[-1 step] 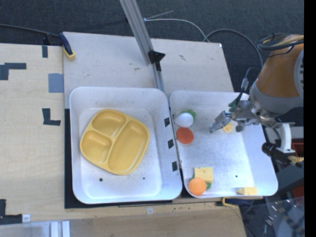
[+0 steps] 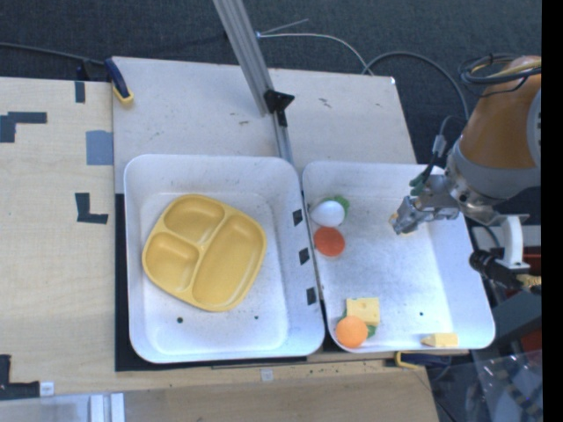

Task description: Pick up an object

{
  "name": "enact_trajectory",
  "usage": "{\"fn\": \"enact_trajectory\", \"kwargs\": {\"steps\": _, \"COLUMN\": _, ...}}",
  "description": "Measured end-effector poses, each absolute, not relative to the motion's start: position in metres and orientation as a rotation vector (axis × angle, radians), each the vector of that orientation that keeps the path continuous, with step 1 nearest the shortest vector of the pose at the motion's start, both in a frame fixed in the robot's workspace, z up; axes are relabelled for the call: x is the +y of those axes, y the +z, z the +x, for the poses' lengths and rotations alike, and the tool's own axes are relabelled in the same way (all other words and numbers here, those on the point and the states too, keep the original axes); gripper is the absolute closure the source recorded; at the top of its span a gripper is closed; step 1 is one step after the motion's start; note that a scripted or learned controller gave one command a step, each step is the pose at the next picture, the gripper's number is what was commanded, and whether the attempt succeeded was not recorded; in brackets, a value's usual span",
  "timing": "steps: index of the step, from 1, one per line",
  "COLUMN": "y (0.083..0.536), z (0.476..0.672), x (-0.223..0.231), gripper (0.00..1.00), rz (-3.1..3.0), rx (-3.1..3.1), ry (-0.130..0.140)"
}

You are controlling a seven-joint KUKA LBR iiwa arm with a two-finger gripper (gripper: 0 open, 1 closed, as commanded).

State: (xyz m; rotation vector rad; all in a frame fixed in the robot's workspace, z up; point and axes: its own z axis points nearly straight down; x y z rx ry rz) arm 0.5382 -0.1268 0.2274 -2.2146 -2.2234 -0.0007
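The right bin (image 2: 400, 271) holds a white ball (image 2: 329, 211) with a bit of green behind it, a red-orange ball (image 2: 330, 242), a yellow block (image 2: 362, 309), an orange ball (image 2: 352, 331) and a small yellow piece (image 2: 440, 339). My gripper (image 2: 406, 219) hangs over the right bin's upper right part, pointing left and down, about a hand's width right of the white ball. Nothing shows between its fingers.
The left bin (image 2: 211, 337) holds a yellow divided plate (image 2: 204, 251). A metal pole (image 2: 246, 47) slants in from the top toward the wall between the bins. Cables lie behind the right bin.
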Motion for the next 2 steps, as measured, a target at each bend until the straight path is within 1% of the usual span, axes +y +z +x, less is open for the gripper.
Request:
{"fn": "enact_trajectory", "kwargs": {"steps": 1, "y": 0.214, "z": 0.559, "x": -0.100, "gripper": 1.00, "rz": -2.215, "rx": -2.225, "ry": 0.002}}
{"fn": "enact_trajectory", "kwargs": {"steps": 2, "y": 0.252, "z": 0.642, "x": -0.040, "gripper": 1.00, "rz": -2.214, "rx": -2.235, "ry": -0.009}}
